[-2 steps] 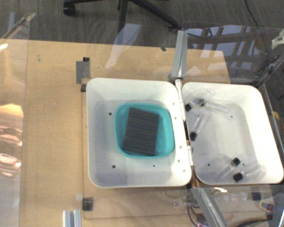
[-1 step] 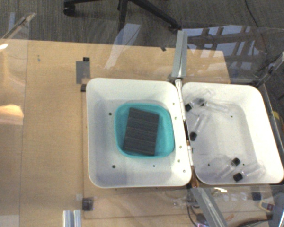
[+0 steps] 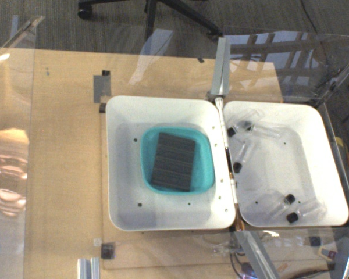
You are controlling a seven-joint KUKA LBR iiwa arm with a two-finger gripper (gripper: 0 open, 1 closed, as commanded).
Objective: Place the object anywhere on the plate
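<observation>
The dark ridged block (image 3: pixel 174 161) lies flat on the teal plate (image 3: pixel 205 168), within its rim on every side. The plate sits mid-frame in the left bin (image 3: pixel 113 173), with white floor showing all round it out to the walls. In the right bin (image 3: pixel 333 173), clear vials (image 3: pixel 245 151) lie along the left and lower edges.
</observation>
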